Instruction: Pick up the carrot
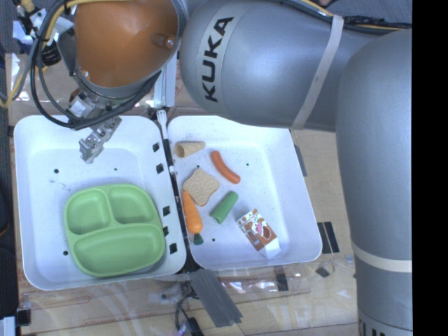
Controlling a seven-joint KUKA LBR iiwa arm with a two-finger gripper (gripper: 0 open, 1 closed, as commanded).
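The carrot (192,214) is orange with a small green top. It lies in the right bin (294,187), lengthwise against the bin's left wall near the front. My gripper (96,141) hangs over the back part of the left bin (42,152), well to the left of the carrot and behind it. Nothing is seen in the gripper. The large grey arm with its orange band covers the top of the view.
A green divided plate (112,229) fills the front of the left bin. Around the carrot lie a bread slice (201,186), a green cucumber piece (224,207), an orange sausage (225,166), a tan cone (189,148) and a small carton (257,231).
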